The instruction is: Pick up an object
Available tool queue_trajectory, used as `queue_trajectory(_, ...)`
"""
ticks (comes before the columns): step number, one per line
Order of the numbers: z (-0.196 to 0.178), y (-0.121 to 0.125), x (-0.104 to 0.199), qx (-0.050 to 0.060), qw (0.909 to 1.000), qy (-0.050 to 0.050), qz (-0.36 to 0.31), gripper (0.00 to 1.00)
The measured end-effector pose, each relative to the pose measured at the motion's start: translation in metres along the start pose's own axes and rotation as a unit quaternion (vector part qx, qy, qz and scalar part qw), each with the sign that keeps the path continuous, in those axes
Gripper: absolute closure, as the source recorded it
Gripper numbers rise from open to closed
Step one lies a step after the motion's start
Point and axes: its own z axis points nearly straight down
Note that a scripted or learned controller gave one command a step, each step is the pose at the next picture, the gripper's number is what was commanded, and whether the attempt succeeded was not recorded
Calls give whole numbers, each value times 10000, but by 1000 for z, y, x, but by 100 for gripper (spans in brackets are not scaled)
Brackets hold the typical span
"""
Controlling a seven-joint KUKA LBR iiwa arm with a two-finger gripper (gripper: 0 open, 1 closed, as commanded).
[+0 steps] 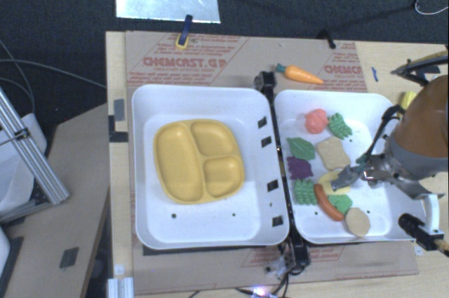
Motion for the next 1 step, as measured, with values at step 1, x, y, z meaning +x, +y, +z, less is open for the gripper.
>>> queue_trajectory(1, 49, -3, -42, 13, 10000, 12, 9, 0)
